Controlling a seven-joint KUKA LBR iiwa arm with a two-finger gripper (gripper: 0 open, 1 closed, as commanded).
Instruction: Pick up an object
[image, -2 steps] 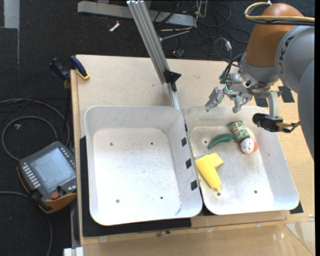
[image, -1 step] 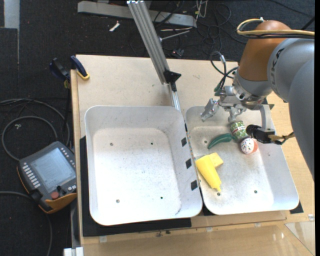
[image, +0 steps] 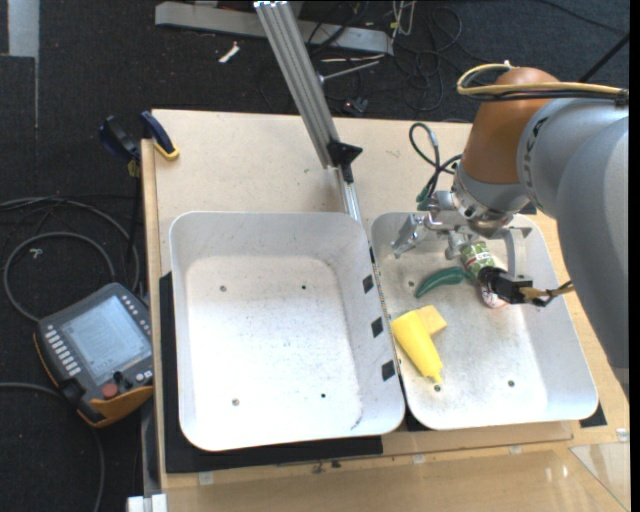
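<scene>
Nearest the camera, below and left of my gripper (image: 470, 252), a yellow wedge-shaped plastic piece (image: 418, 342) lies flat in the right-hand white bin (image: 545, 390). I judge it light, stiff and a little slick, best taken across its narrow sides. Just beside my gripper lies a curved green object (image: 438, 281), thin and probably harder to pinch. Whether my gripper is closed I cannot tell.

A teach pendant (image: 95, 345) lies left of the bench (image: 240, 160).
</scene>
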